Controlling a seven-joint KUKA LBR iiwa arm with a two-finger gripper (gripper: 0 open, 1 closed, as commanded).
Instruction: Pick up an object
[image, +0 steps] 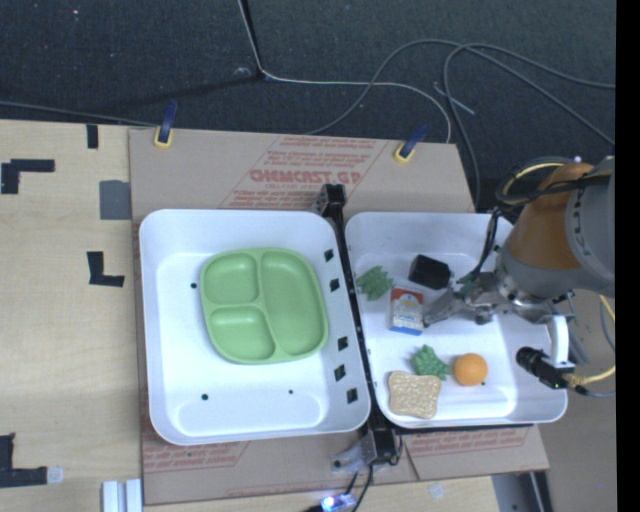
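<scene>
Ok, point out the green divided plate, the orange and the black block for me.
green divided plate (264, 305): camera view, on the ridge where its three compartments meet.
orange (470, 370): camera view, middle of the fruit's top.
black block (430, 271): camera view, centre of its upper face.

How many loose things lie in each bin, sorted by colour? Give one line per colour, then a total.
Green: 3, the divided plate in the left bin, two leafy pieces in the right bin
Black: 1, block
Orange: 1, ball
Tan: 1, cracker
Red, white and blue: 1, small carton
Total: 7
</scene>
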